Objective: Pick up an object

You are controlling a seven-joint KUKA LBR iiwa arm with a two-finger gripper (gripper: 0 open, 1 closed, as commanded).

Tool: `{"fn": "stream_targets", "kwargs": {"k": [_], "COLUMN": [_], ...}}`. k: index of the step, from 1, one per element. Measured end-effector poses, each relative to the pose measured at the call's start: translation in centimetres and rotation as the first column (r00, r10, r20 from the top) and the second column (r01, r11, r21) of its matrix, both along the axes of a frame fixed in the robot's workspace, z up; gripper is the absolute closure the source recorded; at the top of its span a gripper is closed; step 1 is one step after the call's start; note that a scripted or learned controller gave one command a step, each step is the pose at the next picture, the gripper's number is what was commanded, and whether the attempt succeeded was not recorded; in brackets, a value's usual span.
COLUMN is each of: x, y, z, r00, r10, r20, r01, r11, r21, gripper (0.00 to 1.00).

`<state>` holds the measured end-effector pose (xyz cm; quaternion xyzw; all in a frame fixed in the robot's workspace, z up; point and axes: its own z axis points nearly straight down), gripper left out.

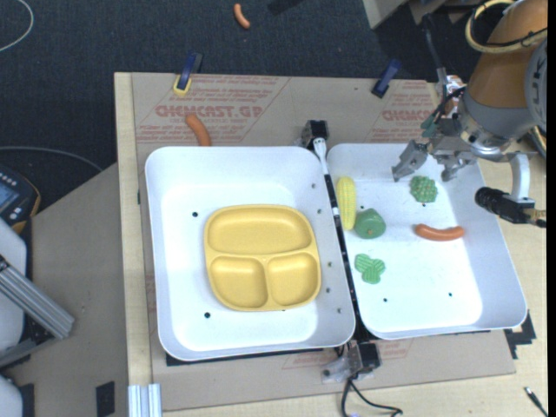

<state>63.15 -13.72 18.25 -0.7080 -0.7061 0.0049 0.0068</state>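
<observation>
Two white bins (165,259) on cardboard-topped bench (261,102); dark carpet (104,24) beyond.

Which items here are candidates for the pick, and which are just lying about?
Candidates, in the right bin: broccoli floret under the open gripper, corn cob, green round piece, leafy green piece, sausage.

Lying about: yellow divided plate in the left bin, orange piece on the board, orange piece on the floor.

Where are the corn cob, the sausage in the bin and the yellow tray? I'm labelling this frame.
corn cob (346,201): camera view, middle of the cob.
sausage (439,231): camera view, middle of its length.
yellow tray (261,229): camera view, floor of its large compartment.
</observation>
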Motion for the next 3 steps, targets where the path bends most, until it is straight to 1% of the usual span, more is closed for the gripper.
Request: {"fn": "stream_targets", "kwargs": {"k": [1,2,3], "x": [0.3,0.1,0.8], "y": [0.0,0.3,0.5], "z": [0.9,-3.4,-9.4], "r00": [1.000,1.000,1.000], "r10": [0.003,0.003,0.005], "r20": [0.016,0.010,0.011], "r01": [-0.003,-0.003,-0.005], "r11": [1.000,1.000,1.000], "r21": [-0.002,-0.001,-0.001], "gripper": [0.00,0.00,0.00]}}
